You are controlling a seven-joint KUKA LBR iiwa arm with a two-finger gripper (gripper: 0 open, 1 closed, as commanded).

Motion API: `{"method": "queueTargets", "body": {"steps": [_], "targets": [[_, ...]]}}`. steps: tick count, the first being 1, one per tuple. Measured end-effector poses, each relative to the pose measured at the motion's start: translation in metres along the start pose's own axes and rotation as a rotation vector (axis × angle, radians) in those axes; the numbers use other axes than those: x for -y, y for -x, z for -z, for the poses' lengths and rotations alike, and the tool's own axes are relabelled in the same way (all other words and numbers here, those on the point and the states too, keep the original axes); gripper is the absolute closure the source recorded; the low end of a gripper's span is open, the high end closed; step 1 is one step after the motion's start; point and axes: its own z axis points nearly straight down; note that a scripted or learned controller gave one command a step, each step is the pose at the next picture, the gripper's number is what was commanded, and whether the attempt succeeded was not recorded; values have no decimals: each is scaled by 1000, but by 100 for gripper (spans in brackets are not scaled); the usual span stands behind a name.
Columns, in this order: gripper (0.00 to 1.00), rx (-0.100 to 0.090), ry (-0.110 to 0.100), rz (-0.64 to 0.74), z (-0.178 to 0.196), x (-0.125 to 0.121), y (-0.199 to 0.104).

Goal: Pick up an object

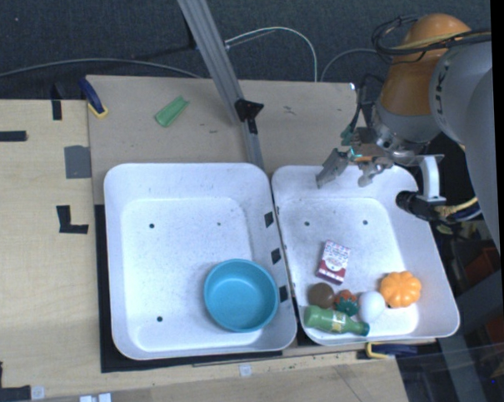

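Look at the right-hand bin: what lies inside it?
Inside the right bin: a red carton, orange pumpkin, white ball, green bottle, brown ball. A small orange-green piece is partly covered.

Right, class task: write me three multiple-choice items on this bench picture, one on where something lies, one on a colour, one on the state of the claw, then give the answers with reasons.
1. Where does the blue bowl lie?
A. in the left bin, near its front right corner
B. in the right bin, at the back
C. on the bench behind the bins

2. What colour is the small block on the bench behind the left bin?
A. red
B. green
C. white

3. How is the claw?
A. shut on the red carton
B. open, above the back edge of the right bin, holding nothing
C. pressed into the blue bowl

Answers:
1 A: the blue bowl sits inside the left bin, towards its front right corner.
2 B: the block is green.
3 B: the claw has its fingers spread, far from the red carton.
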Motion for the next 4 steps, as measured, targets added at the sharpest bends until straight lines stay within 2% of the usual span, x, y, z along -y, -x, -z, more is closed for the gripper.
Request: {"method": "queueTargets", "body": {"steps": [1, 2, 3, 4], "targets": [[0, 0, 0, 0, 0, 0, 0], [0, 0, -6, 0, -62, 0, -8], [0, 2, -1, 0, -110, 1, -9], [100, 2, 0, 1, -97, 0, -10]]}}
